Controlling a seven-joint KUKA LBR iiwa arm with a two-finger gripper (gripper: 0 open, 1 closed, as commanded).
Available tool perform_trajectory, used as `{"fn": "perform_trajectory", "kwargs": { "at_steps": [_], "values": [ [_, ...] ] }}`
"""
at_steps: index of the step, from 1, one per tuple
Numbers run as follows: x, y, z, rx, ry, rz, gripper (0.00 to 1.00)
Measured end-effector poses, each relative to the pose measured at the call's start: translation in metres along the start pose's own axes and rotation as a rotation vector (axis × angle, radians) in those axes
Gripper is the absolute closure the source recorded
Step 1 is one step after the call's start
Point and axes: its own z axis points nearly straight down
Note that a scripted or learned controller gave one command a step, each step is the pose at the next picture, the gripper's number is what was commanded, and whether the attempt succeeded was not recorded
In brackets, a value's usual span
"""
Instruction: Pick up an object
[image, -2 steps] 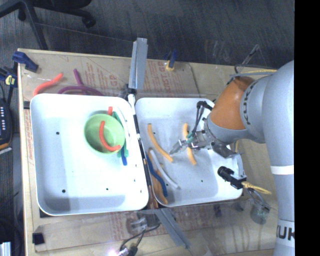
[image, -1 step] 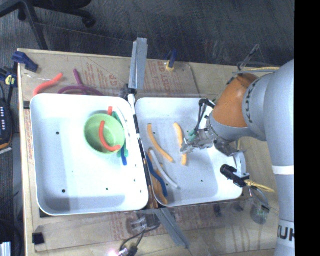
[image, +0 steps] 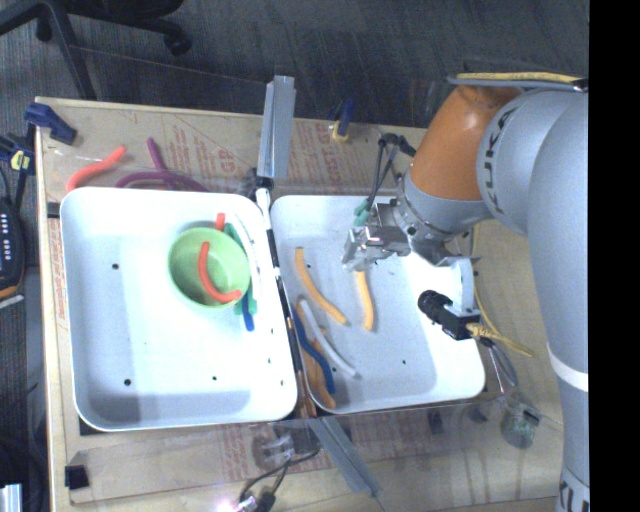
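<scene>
gripper (image: 362, 250) sits low in the right bin (image: 455, 375) just above the short orange strip (image: 366, 300), can't tell its opening or any hold; risk: it closes off-centre and the thin strip slides out

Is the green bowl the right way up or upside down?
Right way up. The green bowl sits in the left bin with its hollow facing the camera, and a curved orange piece lies inside it.
</scene>
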Motion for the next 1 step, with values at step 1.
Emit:
{"fn": "perform_trajectory", "kwargs": {
  "at_steps": [1],
  "values": [
    [-0.0002,-0.0001,0.0002,0.0,0.0,0.0,0.0]
  ]
}}
